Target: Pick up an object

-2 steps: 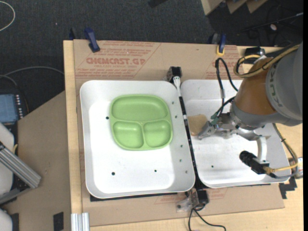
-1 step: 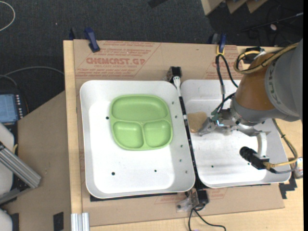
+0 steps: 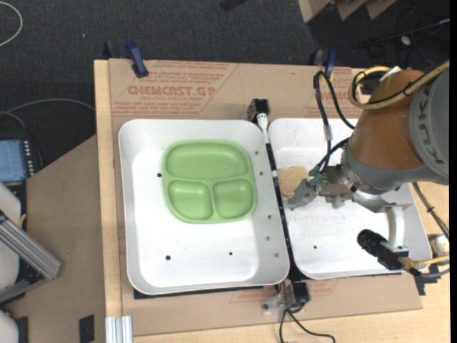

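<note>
A tan, rounded object [image 3: 288, 178] lies in the right bin [image 3: 335, 259], close to its left wall. My gripper [image 3: 301, 194] hangs low over that bin, just right of and below the tan object, right beside it or touching it. The arm's grey and orange wrist [image 3: 389, 145] covers the middle and right of the bin. A green divided plate [image 3: 209, 181] rests flat in the left bin [image 3: 193, 266], in its upper middle.
The two white bins sit side by side on a brown board [image 3: 178, 88], with a black divider strip [image 3: 275, 191] between them. Blue clamps [image 3: 136, 58] hold the board's far edge. Cables loop above the right bin [image 3: 325, 113].
</note>
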Robot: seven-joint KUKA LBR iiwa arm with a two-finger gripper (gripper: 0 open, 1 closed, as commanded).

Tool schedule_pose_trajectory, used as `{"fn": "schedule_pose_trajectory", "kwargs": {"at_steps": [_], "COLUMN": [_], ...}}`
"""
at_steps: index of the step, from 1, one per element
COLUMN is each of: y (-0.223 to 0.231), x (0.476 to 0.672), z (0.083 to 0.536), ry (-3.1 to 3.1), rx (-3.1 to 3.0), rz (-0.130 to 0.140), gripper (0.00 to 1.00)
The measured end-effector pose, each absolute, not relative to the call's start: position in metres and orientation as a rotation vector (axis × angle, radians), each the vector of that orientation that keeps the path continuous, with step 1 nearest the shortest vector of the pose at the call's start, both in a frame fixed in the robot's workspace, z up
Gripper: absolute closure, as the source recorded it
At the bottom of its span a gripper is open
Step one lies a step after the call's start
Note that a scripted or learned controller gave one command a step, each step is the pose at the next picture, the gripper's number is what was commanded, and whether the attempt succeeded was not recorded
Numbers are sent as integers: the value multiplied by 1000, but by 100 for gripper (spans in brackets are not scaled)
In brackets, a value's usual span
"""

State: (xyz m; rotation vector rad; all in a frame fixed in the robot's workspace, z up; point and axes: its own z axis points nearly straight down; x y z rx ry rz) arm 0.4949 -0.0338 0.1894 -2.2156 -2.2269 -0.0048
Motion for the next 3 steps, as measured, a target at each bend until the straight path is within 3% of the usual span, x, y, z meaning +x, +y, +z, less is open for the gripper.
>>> {"fn": "schedule_pose_trajectory", "kwargs": {"at_steps": [1, 2, 3], "y": [-96, -92, -14], "x": [478, 480, 481], "z": [167, 178, 244], "ry": [-2213, -2222, -2234], "rx": [-2227, -2223, -2214], "rz": [6, -1, -10], "gripper": [0, 100, 100]}}
